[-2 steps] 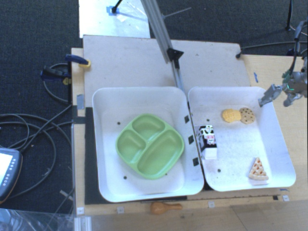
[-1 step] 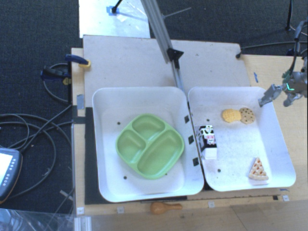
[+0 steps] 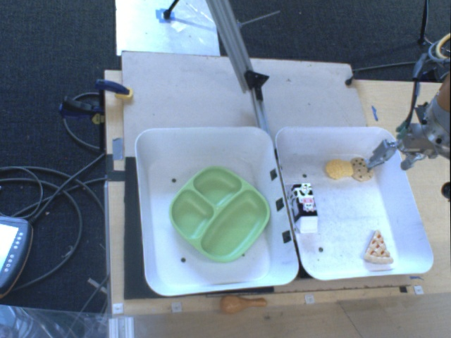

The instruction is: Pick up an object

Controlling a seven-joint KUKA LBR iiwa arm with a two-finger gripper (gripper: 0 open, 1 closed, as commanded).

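Observation:
In the right bin [image 3: 416, 217] lie a yellow biscuit [image 3: 338, 169] and, touching its right side, a brown speckled cookie [image 3: 361, 170]. A small black-and-white milk carton [image 3: 304, 207] rests near the bin's left wall. A pizza-slice toy [image 3: 378, 248] sits at the front right. My gripper [image 3: 392, 159] hovers over the bin's right rim, just right of the brown cookie. Its fingers are open and hold nothing. One fingertip [image 3: 375, 159] points down toward the cookie.
The left bin [image 3: 151, 189] holds a green divided plate [image 3: 220, 213]. A slanted metal pole [image 3: 236, 44] comes down to the wall between the bins. A tan toy [image 3: 243, 303] lies on the bench in front of the bins. Cables and a clamp [image 3: 95, 98] sit off the left side.

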